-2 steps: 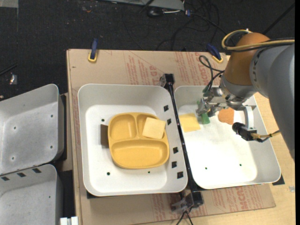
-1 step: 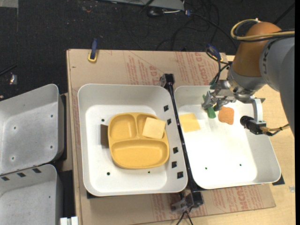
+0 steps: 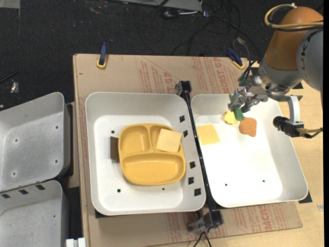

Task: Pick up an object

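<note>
In the right bin (image 3: pixel 288 189), far side, gripper (image 3: pixel 237 108) hangs directly over a small yellow piece (image 3: pixel 230 118), tips at or just above it; contact unclear. Orange piece (image 3: pixel 249 127) lies just to the gripper's right and a bit nearer the camera, touching or nearly touching the yellow one. Yellow square (image 3: pixel 207 135) flat, near, toward the divider. Can't tell the gripper's state at this size, nothing seen held. Left bin (image 3: pixel 97 189) has tray (image 3: pixel 149 169) with a tan slice (image 3: pixel 168 140)
</note>
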Motion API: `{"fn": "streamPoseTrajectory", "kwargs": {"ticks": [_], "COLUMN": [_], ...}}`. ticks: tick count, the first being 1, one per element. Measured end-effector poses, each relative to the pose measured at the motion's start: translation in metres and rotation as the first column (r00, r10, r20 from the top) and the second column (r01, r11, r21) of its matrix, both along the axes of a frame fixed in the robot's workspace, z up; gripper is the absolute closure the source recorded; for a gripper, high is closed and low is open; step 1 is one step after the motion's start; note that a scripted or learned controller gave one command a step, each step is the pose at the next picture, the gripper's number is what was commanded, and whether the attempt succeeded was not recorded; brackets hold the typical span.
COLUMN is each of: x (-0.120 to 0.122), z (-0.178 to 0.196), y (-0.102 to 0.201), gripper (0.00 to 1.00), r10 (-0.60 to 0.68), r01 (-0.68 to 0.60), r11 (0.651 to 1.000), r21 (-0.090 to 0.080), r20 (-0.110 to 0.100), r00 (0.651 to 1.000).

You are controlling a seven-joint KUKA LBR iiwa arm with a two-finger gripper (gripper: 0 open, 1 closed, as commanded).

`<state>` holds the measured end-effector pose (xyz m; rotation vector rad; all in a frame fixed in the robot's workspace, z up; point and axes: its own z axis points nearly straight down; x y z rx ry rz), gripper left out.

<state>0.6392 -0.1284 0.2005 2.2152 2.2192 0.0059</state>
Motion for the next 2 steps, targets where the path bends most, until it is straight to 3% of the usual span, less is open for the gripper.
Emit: {"fn": "streamPoseTrajectory", "kwargs": {"ticks": [2], "x": [-0.002], "z": [0.000], "y": [0.102], "gripper": [1.00], "r10": [0.005], "r01": [-0.005], "r11": [1.000], "r21": [0.003], "r20": [-0.008], "r00": [1.000]}}
